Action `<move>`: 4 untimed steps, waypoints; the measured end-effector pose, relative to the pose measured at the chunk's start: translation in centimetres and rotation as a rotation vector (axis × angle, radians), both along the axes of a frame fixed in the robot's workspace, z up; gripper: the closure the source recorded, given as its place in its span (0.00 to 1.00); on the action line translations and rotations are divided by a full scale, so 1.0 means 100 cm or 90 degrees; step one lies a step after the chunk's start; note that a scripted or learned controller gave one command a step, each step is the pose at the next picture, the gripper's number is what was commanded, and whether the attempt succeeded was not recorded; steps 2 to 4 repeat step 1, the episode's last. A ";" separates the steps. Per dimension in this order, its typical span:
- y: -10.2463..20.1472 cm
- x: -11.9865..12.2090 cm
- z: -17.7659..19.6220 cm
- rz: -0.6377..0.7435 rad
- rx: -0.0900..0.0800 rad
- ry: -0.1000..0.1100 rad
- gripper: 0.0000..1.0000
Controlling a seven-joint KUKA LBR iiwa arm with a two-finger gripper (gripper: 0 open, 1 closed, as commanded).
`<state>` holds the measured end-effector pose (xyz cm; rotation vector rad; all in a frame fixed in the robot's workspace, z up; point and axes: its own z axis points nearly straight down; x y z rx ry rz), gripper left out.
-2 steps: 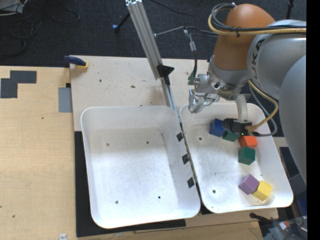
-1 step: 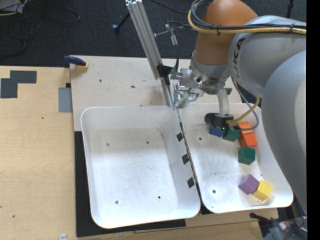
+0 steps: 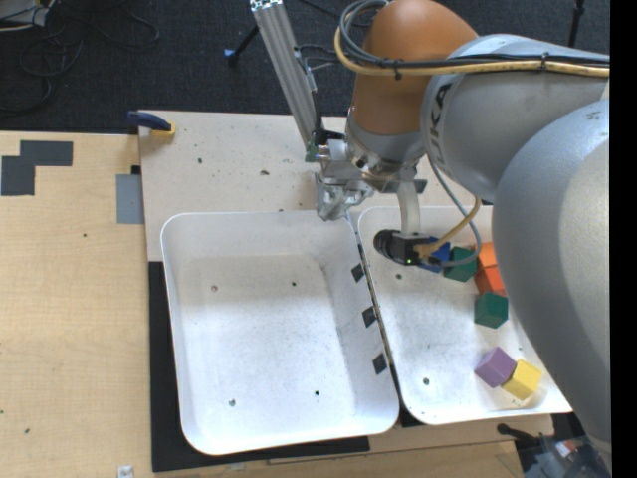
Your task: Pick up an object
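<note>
I see end effector over far rim between left bin and right bin; grip state: cannot tell. Blocks sit at right bin's right edge: green, purple, yellow. I'd target purple, most isolated; descend square, clear of the wall.

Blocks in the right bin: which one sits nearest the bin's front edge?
The yellow block, touching the purple block at the bin's near corner. The green blocks and orange block lie farther back.
</note>
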<state>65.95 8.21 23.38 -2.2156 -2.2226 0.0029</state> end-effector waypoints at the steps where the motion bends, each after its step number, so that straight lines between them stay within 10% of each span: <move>1: -0.001 0.000 0.000 0.000 -0.001 0.000 0.00; 4: -0.001 0.000 0.000 0.000 -0.001 0.000 0.00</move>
